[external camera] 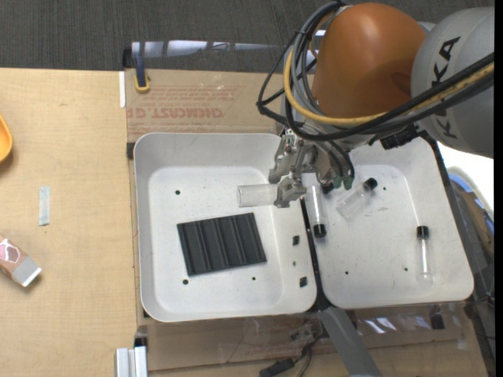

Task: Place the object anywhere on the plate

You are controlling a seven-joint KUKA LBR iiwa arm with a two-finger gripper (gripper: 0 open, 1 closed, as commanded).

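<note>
Vials of clear plastic with black caps are what we are handling here: one [254,194] lies at the gripper's [288,192] nine o'clock, in the upper part of the left bin [157,163], its near end right at the fingertips. We cannot tell whether the fingers are pinching that vial or merely touching it, nor how far apart they stand.

More vials sit in the right bin [440,281]: one [356,197] at the gripper's three o'clock, one [424,254] towards four o'clock near the far wall, and one [315,214] along the seam between the bins.

The plate [221,243], a dark ribbed rectangle, lies in the left bin at about seven o'clock from the gripper, apart from the vial.

To do this step well, we judge the grip should be confirmed first. Then we should lift enough to clear the bin floor, carry the vial towards seven o'clock over the plate's middle, and set it down along the ribs so it cannot roll off.
</note>
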